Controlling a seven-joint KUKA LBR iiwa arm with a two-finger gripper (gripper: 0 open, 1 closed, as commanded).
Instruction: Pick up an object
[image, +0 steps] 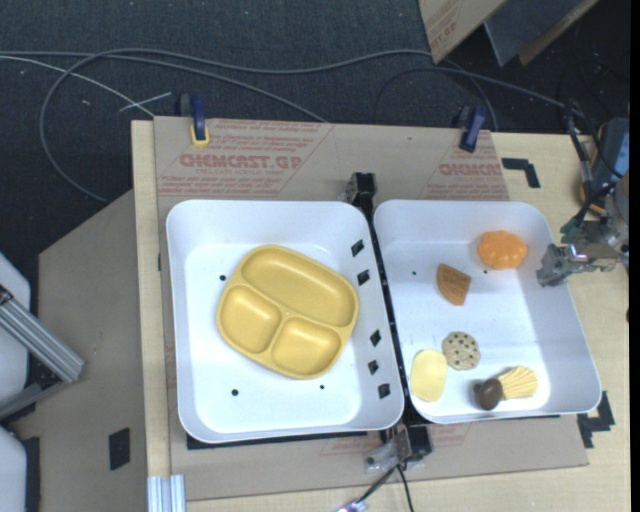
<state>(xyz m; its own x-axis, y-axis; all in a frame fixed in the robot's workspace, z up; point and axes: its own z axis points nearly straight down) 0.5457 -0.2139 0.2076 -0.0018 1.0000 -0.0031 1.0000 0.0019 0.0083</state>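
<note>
The right bin (560, 330) holds several food items: an orange fruit (501, 249) at the back, a brown wedge (454, 284) in the middle, a speckled cookie (461, 350), a pale yellow piece (429, 375) and a brown-and-yellow shell-shaped piece (505, 386) near the front. My gripper (556, 268) hangs at the right rim of this bin, just right of the orange fruit and apart from it. Nothing shows between it and the fruit.
The left bin (190, 330) carries a yellow divided plate (287, 311). Black clips (361, 187) sit along the seam between the bins. Blue clamps (198, 114) hold the cardboard sheet at the back. Cables run over the dark floor behind.
</note>
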